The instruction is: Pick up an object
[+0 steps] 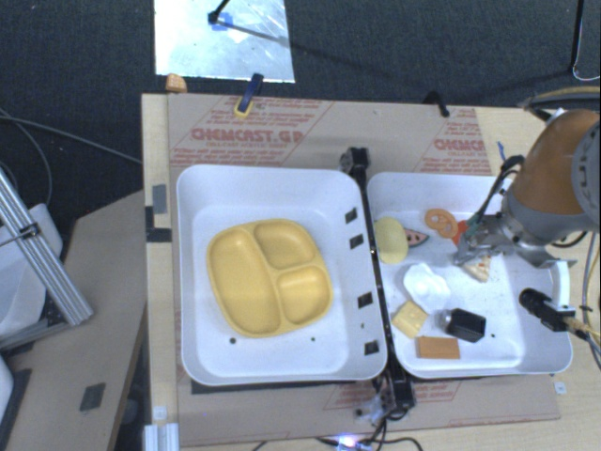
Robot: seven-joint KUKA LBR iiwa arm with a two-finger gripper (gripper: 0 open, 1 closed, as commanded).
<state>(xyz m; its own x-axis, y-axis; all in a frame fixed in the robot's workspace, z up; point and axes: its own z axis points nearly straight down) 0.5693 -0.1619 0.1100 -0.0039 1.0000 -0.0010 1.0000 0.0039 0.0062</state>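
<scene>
Gripper [472, 249]: lowered in the right bin [535, 350]; finger opening cannot be told.
Pale wedge [480, 270]: seen directly beneath the tips, touching.

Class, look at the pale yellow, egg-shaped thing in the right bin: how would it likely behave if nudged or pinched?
The yellow egg-shaped thing looks rounded and smooth, so it would probably roll when nudged and might slip from a pinch. It lies beside the bin wall, which would likely stop it rolling left.
</scene>
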